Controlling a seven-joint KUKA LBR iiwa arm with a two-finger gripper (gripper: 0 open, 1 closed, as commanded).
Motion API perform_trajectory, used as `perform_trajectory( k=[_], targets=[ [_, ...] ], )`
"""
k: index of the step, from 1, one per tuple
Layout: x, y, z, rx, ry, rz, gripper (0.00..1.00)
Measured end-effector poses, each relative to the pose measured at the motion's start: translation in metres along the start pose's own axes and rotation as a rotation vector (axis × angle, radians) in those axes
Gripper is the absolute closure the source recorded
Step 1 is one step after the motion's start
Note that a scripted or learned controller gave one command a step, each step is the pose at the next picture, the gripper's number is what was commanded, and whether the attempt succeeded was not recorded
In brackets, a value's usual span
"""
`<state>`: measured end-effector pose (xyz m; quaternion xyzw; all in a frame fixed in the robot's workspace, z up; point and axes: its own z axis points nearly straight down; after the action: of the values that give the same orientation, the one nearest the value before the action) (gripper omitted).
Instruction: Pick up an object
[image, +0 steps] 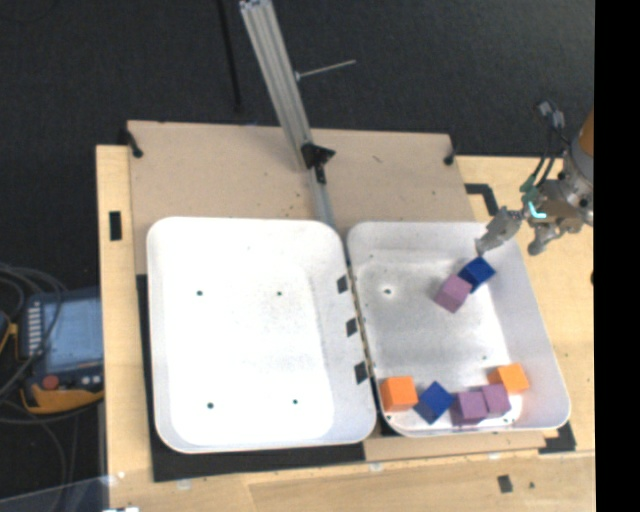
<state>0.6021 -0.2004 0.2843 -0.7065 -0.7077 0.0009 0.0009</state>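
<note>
Wooden bench (120, 300), two white bins. Claw (520, 232) spread apart, holding nothing, over the right bin's (530, 330) far corner near touching blue cube (478, 271) and purple cube (453, 293). Could easily nudge both instead of grabbing one.

A wooden bench (112, 300) bears two white bins (250, 330) (530, 330) side by side.

right bin (400, 330) centre open; blocks (456, 400) crowd its near wall
</note>
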Motion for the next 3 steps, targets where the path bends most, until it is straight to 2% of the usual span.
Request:
perform_trajectory(
  k=[1,3],
  targets=[
    [0.000,0.001,-0.003,-0.004,-0.003,-0.002,0.00],
    [0.000,0.001,0.122,0.002,-0.001,0.005,0.00]
  ],
)
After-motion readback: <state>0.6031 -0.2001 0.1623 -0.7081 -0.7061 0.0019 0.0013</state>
